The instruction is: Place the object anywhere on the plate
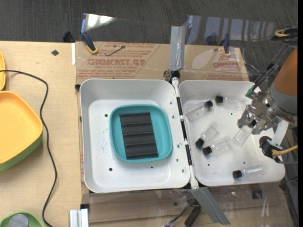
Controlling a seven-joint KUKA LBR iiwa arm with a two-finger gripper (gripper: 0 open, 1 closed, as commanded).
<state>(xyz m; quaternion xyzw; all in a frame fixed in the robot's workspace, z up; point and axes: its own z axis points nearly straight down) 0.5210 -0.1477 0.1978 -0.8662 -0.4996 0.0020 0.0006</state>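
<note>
Clearly the objects to be moved are the small clear vials with black caps, scattered loose across the floor of the right bin (pixel 265 171). One capped vial (pixel 200 107) lies at about eleven o'clock in that bin, with a loose-looking black cap (pixel 218 99) just beside it toward twelve. Two more vials (pixel 208 138) lie near the bin's centre, black caps turned to the seven o'clock side, and another vial (pixel 246 172) rests near the front wall at about five o'clock. They lie flat and at odd angles, which suggests they were tipped in rather than arranged.

At three o'clock in the same bin a further clear vial (pixel 242 135) slants just below the claw (pixel 252 121). The claw sits low over it, presumably lined up for a pick, but whether its fingers are apart or closed on the glass I cannot tell; the metal and the clear tube blur together there.

The target, a teal plate (pixel 165 126) carrying a black ribbed insert (pixel 138 135), sits centred in the left bin (pixel 94 141), well apart from every vial, so anything lifted must cross the divide toward nine o'clock.

On the bench (pixel 47 70) at far nine o'clock lie stacked yellow plates (pixel 16 131) and a black cable (pixel 47 141).
</note>
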